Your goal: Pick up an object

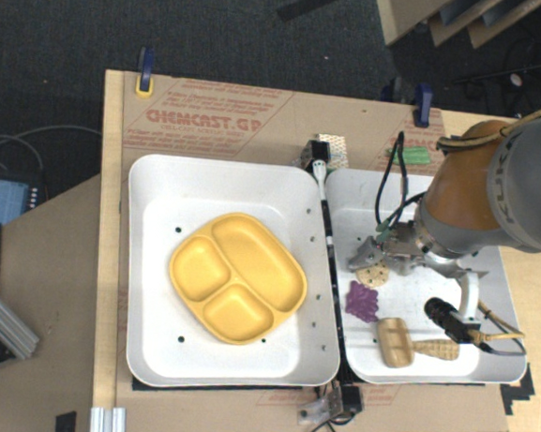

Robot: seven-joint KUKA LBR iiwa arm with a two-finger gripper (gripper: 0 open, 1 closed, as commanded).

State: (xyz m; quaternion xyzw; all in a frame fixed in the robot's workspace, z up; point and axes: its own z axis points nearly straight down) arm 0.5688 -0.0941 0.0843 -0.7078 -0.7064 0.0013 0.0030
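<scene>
In right bin (353,219), end effector (374,261)

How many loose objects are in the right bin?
3: purple cluster at left, wooden tool at front, speckled piece beside the arm, which may hide more.

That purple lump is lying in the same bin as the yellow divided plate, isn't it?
No. The camera view shows the purple lump in the right-hand bin, beside the wooden mallet; the yellow divided plate lies in the left-hand bin.
</scene>
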